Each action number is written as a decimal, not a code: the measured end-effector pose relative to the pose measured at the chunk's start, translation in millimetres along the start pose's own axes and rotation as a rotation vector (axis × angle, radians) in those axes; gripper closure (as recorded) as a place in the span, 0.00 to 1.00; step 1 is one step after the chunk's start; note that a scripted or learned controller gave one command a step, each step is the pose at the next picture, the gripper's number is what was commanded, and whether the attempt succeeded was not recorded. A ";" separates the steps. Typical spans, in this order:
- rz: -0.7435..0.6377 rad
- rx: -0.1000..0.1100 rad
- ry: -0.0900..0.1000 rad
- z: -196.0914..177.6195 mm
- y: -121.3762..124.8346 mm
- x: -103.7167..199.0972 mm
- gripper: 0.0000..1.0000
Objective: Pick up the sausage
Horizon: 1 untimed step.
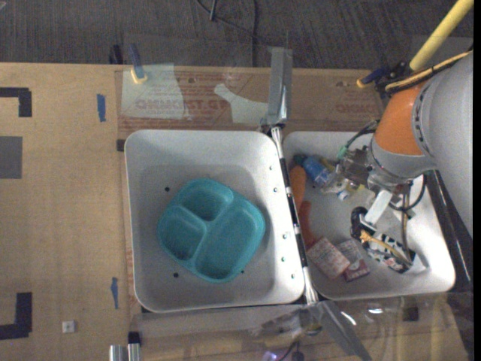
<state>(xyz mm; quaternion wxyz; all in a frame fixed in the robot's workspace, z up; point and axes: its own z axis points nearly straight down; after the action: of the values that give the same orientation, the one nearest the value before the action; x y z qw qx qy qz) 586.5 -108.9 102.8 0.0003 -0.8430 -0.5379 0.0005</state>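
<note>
In the right bin (440,265), the sausage (300,201) lies left of the fingers (342,175), whose opening is unclear.

Position: one fixed camera above the desk (60,201), looking down at a slant.
Facing: the far side, with dark floor (90,13), lies along the top edge; the near desk edge lies at the bottom.
Coverage: both white bins fit whole, the left bin (143,156) near centre, the right bin (436,273) toward the right edge.
Closeness: far enough back to take in bare desk left of the bins.
Arm entry: the grey arm (443,119) comes in from the right side.
</note>
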 end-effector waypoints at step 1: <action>0.243 -0.011 0.005 14.5 -50.4 -38.8 0.00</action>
<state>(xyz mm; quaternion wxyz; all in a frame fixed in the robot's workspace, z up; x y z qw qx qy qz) 524.5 -122.9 88.3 -0.0031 -0.9019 -0.4318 -0.0047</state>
